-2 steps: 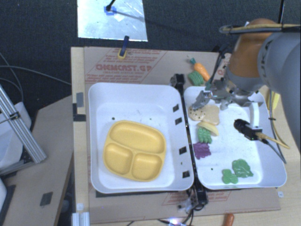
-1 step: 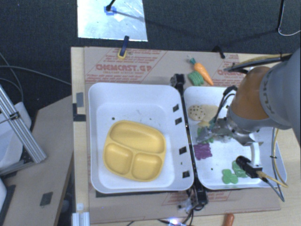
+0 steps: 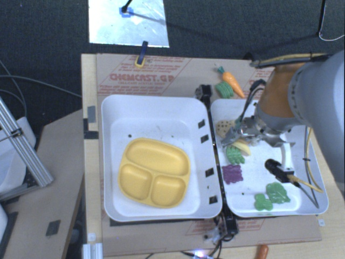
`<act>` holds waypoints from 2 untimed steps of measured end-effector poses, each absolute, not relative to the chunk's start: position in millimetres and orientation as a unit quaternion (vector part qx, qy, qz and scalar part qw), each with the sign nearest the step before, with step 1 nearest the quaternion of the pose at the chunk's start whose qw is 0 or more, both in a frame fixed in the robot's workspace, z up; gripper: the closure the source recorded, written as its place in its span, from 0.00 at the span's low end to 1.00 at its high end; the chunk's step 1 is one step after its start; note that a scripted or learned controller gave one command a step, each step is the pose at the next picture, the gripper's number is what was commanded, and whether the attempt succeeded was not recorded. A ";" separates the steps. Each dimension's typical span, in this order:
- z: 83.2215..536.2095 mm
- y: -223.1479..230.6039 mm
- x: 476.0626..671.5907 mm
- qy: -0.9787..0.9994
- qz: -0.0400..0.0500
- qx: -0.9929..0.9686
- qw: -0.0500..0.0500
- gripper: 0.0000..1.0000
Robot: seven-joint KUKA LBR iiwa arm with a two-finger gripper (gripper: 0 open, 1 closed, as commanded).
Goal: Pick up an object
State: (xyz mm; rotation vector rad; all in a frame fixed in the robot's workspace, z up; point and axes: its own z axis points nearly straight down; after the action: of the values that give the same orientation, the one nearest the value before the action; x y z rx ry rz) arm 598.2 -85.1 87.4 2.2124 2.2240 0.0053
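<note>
Where the pincer (image 3: 233, 137) hovers, green toy (image 3: 235, 155) and cracker (image 3: 223, 127) crowd close.

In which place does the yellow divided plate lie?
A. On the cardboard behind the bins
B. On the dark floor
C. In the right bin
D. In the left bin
D: the yellow divided plate rests flat on the floor of the left bin, while the right bin holds the small green and purple toy pieces.
</note>
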 end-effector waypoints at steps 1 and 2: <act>98.7 -85.4 597.7 0.709 0.002 0.705 0.003 1.00; 83.1 -90.0 528.6 0.706 -0.001 0.708 -0.002 1.00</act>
State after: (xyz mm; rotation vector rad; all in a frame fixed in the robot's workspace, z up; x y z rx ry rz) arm 528.6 -90.0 83.1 2.2268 2.2226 -0.0047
